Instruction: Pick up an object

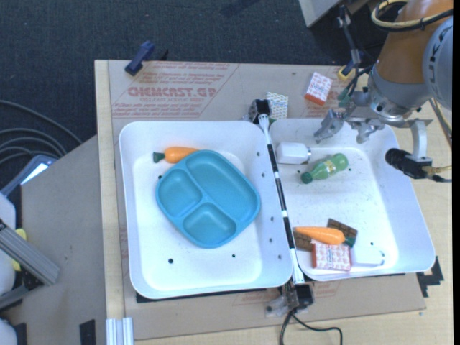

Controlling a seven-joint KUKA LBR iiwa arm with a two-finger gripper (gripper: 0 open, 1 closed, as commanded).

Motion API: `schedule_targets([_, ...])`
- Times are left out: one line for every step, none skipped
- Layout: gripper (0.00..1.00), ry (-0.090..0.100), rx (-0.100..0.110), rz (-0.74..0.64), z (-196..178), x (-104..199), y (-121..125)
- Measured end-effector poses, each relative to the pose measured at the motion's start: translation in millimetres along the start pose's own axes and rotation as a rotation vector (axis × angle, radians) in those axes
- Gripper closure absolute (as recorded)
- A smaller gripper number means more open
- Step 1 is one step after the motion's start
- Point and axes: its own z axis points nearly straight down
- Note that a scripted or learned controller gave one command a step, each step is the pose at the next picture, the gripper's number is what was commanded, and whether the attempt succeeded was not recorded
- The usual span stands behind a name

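Green bottle (325, 168) lies on its side in the right bin (402, 221), long axis running left-right, dark cap toward the left. Our claw (343, 125) hangs just beyond it at the far rim, spread, nothing between its fingers. We see a small white box (292, 152) just left of the bottle. Nearer sit an orange carrot (320, 234), a brown block (343, 230) and a red-and-white packet (331, 256). The left bin (140, 192) holds a glossy blue divided plate (207, 198) and another carrot (177, 154). Cardboard (172, 92) beyond reads "CHEMCAST".
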Motion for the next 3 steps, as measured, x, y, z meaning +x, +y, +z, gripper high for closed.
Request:
schedule_targets([0.0, -0.001, 0.0, 0.0, 104, -8, -35])
schedule_targets([1.0, -0.001, -0.002, 0.001, 93, -7, -34])
schedule_targets([1.0, -0.001, -0.003, -0.001, 3, 52, -40])
